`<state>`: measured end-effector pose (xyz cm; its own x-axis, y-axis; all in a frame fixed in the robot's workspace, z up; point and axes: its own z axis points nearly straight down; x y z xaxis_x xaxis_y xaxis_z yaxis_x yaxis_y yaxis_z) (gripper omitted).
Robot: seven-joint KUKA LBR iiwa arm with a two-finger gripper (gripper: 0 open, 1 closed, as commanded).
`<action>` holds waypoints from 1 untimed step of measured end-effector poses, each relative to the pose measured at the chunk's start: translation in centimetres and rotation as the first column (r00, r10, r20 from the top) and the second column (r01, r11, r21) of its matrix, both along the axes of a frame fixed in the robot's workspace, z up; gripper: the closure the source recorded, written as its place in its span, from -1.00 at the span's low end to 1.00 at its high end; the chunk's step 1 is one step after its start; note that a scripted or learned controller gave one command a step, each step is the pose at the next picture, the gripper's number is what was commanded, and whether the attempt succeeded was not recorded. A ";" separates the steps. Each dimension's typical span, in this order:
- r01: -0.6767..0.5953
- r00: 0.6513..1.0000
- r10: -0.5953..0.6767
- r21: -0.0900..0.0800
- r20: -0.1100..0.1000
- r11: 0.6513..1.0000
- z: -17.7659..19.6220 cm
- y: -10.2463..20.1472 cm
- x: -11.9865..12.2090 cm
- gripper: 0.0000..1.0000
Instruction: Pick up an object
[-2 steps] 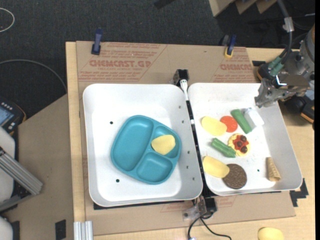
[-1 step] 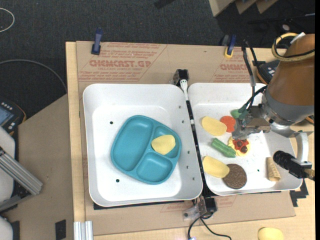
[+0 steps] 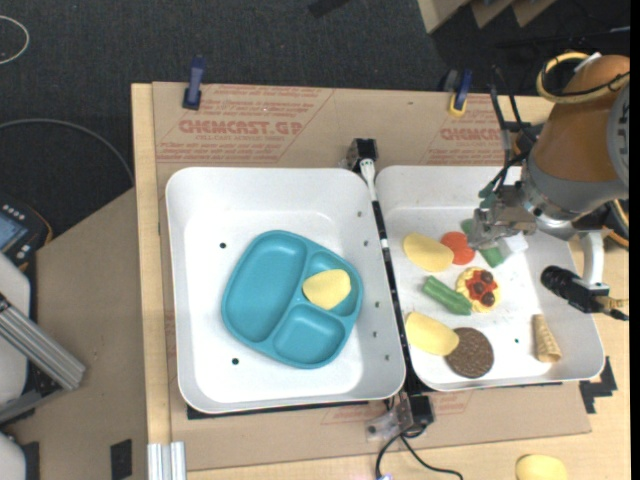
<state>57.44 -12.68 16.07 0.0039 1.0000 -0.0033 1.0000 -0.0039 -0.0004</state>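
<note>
My gripper (image 3: 489,236) hangs over the upper middle of the right bin (image 3: 570,366), reaching in from the right. Just left of it and below lie a red piece (image 3: 456,245) and a yellow toy food (image 3: 427,253). A pizza slice (image 3: 479,287) and a green pod (image 3: 445,296) lie a little nearer the front. Along the front of that bin are another yellow piece (image 3: 431,333), a brown cookie (image 3: 470,353) and a cone (image 3: 545,339). A small green bit shows right under the gripper, partly hidden.
The left bin (image 3: 200,218) holds a blue divided plate (image 3: 275,298) with a yellow piece (image 3: 327,288) in its right compartment. A black divider (image 3: 378,223) runs between the bins. The arm's grey body (image 3: 580,158) covers the right bin's far right corner.
</note>
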 end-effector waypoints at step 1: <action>-0.004 1.000 0.004 0.006 -0.001 1.000 6.4 2.6 -7.6 1.00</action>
